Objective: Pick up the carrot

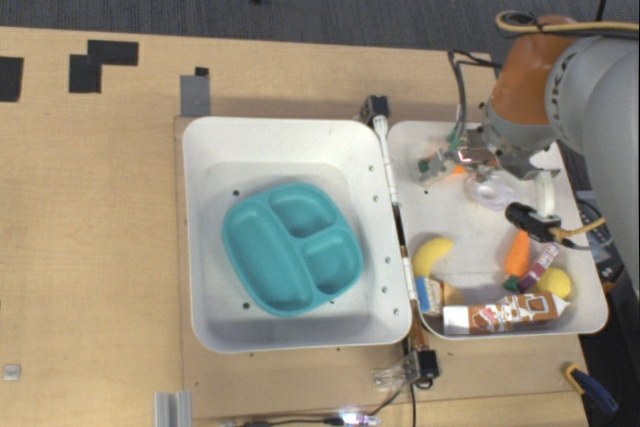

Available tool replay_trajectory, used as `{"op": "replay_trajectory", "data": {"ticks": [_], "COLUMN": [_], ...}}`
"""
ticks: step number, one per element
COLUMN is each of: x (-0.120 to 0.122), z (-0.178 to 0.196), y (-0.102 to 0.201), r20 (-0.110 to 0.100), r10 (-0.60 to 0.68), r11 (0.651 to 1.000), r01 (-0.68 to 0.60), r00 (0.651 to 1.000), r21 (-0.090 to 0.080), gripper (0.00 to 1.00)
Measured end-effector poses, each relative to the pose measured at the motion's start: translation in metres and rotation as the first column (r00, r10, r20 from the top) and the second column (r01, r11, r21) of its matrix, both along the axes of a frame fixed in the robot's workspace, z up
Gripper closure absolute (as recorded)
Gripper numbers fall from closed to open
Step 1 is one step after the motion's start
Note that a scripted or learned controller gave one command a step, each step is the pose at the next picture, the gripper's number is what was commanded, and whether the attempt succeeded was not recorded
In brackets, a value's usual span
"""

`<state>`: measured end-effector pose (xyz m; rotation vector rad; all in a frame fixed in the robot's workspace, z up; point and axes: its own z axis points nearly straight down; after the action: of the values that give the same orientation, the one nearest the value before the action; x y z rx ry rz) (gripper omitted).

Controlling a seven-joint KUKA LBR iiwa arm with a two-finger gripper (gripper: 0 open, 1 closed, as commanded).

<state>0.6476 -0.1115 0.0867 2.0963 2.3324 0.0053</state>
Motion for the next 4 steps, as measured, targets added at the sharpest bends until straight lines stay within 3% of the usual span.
{"op": "replay_trajectory", "data": {"ticks": [1, 2, 3, 4], "x": [0.018, -0.021, -0.085, -0.122], "z": [-0.003, -0.001, -0.001, -0.001], "y": [-0.026, -0.081, -0.087, -0.095], "r20": [-0.023, -0.004, -0.003, -0.001], "r10": [-0.107, -0.078, 0.337, 0.517], "r11": [0.994, 0.997, 0.941, 0.856], "r01": [0.107, 0.078, -0.337, -0.517], "r00": [0.994, 0.997, 0.941, 0.856], "r21": [0.002, 0.000, -0.002, -0.003], "gripper": [0.00, 0.00, 0.00, 0.00]}}
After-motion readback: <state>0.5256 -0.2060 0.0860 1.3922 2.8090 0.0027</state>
